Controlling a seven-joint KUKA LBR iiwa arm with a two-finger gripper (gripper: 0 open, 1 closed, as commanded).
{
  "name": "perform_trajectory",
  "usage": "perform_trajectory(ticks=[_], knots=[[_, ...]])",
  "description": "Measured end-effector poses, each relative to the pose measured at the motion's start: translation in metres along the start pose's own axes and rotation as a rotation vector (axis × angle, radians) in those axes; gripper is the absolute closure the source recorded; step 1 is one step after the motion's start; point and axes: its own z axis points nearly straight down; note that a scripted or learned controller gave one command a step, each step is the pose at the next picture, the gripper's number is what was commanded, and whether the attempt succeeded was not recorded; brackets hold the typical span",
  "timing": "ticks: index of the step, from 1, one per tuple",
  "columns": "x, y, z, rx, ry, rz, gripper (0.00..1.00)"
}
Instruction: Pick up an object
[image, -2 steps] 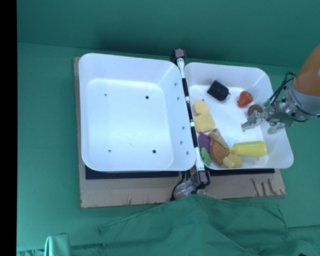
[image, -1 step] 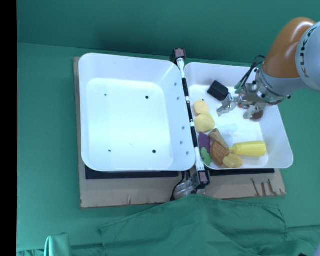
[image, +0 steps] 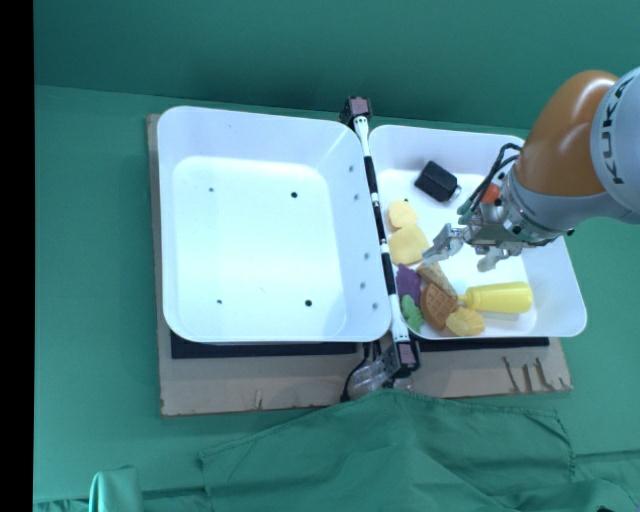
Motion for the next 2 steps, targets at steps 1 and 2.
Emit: perform_trajectory(ticks=[1,2], knots=[[-0.018,0.013,-0.008,-0.008,-0.003,0.002,0.00],[-0.003,0.005,-0.019,-0.007,-0.001,-0.001,0.00]])
